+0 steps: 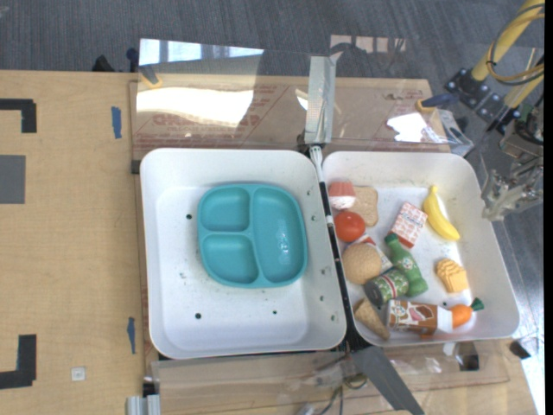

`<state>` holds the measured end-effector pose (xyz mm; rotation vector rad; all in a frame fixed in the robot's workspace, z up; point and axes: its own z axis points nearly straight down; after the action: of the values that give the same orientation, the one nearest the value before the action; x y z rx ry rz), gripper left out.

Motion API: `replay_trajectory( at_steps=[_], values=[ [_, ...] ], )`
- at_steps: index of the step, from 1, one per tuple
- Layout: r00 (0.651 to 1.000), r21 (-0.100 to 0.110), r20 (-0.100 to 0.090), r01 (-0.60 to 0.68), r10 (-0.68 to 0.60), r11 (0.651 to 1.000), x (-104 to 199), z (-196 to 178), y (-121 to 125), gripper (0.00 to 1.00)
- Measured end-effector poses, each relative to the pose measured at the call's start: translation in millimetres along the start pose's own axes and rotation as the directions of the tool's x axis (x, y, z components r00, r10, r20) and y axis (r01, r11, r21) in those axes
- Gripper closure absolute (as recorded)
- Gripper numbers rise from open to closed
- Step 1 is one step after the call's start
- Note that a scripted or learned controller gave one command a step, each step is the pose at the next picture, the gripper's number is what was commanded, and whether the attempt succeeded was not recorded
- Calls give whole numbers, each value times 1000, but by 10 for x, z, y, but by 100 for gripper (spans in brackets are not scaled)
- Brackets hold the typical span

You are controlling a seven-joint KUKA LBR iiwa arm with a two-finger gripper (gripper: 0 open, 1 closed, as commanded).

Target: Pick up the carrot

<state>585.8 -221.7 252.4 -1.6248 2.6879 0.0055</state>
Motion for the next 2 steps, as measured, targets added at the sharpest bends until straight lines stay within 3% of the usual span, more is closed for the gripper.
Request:
replay_trajectory(
  at_steps=[2],
  values=[
    [1000, 21, 11, -7, 7, 1000, -43, -270, -38, 100]
  ],
)
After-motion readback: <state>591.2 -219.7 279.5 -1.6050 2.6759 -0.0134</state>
